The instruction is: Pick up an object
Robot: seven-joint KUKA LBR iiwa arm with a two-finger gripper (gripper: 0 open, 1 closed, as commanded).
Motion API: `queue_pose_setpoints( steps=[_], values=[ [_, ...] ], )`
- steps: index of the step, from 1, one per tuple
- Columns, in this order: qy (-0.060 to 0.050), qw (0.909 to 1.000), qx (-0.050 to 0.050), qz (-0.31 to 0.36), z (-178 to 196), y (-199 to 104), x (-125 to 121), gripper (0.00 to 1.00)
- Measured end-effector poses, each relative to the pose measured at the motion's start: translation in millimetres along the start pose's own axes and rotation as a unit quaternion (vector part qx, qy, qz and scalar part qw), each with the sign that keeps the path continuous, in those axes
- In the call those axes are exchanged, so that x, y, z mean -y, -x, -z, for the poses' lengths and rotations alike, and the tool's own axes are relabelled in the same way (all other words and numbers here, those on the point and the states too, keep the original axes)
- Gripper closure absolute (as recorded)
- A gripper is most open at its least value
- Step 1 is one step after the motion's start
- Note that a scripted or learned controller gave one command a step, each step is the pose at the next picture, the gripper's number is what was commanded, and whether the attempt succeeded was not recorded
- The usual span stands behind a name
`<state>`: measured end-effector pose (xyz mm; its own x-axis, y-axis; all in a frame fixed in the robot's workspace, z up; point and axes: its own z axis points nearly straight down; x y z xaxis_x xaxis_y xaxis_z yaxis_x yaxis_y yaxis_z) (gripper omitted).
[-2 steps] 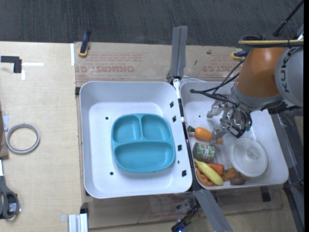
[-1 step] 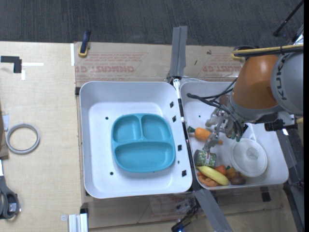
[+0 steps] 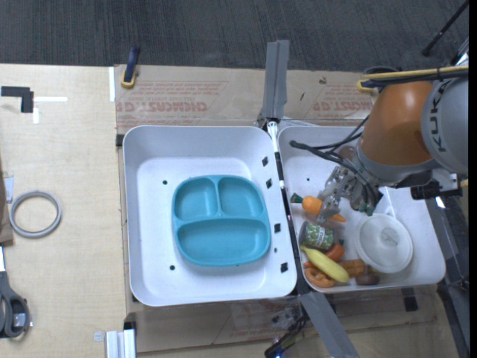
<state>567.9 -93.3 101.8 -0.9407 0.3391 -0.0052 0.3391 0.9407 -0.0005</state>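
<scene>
Currently the end effector (image 3: pixel 333 198), finger state indeterminate, hovers in the right white bin (image 3: pixel 425 274) over a small orange plastic toy carrot (image 3: pixel 311 205), likely light, rigid, slightly slick; grip it across the middle.

The two bins (image 3: pixel 141 222) look like white plastic, smooth and a little glossy. The divided plate (image 3: pixel 221 220) is turquoise plastic with a matt, even surface. The round white lid (image 3: pixel 385 243) also seems plastic and shines softly. The bench (image 3: pixel 59 274) has a pale wood look, smooth and matt. Brown cardboard (image 3: pixel 194 99) lies under the bins, dull and printed. The roll of tape (image 3: pixel 33 213) appears grey and matt. The gripper (image 3: pixel 344 194) looks like bare metal.
</scene>
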Motion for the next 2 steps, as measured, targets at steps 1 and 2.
queue_pose_setpoints(
  steps=[1, 2],
  values=[
    [-0.001, 0.9995, -0.001, -0.032, 49, 5, -52, 1.00],
    [0.000, 0.9980, -0.002, 0.063, 7, 14, 23, 1.00]
  ],
)
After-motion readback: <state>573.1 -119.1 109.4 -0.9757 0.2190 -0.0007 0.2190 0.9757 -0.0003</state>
